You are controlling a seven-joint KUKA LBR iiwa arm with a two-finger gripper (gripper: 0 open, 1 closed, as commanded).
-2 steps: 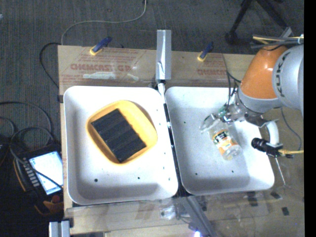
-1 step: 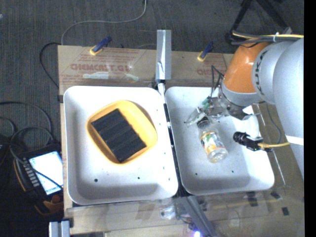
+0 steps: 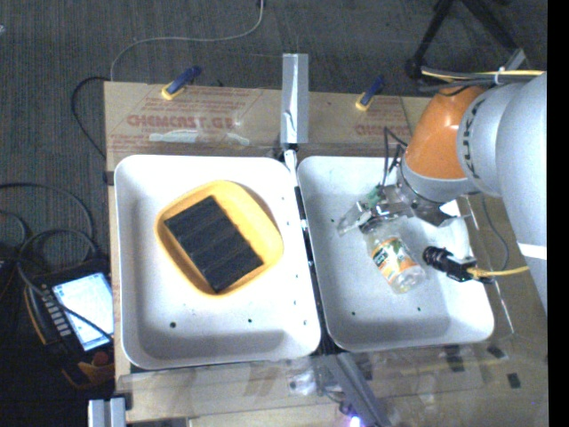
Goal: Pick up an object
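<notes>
One clear plastic bottle (image 3: 395, 262) lies tilted in the right bin (image 3: 356, 318), just near of my gripper (image 3: 369, 210); I cannot tell its state, so I'd centre over the bottle's body before descending.

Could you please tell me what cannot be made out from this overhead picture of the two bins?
- Camera view: whether the gripper holds the clear plastic bottle with the orange label; the parts are too small and cluttered.
- Camera view: the bottle's label text is too small to read.
- Camera view: the far right corner of the right white bin is covered by the grey and orange arm.
- Camera view: the material of the dark ribbed block in the yellow dish is unclear.
</notes>
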